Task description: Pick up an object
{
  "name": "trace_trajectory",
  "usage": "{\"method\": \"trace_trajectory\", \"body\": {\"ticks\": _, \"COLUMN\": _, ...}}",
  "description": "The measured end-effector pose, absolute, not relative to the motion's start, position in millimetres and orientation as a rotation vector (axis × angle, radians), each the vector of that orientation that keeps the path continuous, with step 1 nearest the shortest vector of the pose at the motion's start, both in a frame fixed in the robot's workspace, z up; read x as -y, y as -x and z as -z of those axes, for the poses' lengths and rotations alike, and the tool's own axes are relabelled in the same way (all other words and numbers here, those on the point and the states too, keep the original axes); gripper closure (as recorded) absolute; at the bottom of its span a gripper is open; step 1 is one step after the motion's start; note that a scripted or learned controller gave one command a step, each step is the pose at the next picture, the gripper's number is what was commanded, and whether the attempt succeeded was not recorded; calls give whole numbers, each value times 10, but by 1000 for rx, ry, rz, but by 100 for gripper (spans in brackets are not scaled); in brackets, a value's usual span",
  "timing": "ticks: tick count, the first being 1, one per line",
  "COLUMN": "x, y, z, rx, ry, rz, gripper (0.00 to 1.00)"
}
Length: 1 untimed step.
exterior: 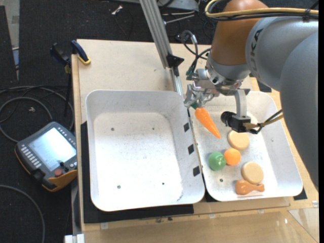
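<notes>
Pincer (196,101) above right white bin (283,151).
Pincer state cannot be determined; its tip meets the orange plastic carrot's (208,122) upper end.

Orange carrot (207,122), slanted in right bin (283,178), near divider.

Fixed camera above bench (126,59), slanted down, both bins
</notes>
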State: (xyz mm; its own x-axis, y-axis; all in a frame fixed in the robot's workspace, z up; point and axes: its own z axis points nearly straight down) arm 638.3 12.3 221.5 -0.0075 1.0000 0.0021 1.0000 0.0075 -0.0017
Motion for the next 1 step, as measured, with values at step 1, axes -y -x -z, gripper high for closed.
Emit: {"method": "trace_trajectory", "body": {"ticks": 1, "x": -675, "y": -6423, "z": -2204, "rx": 2230, "ry": 2213, "rz": 3, "gripper": 100}}
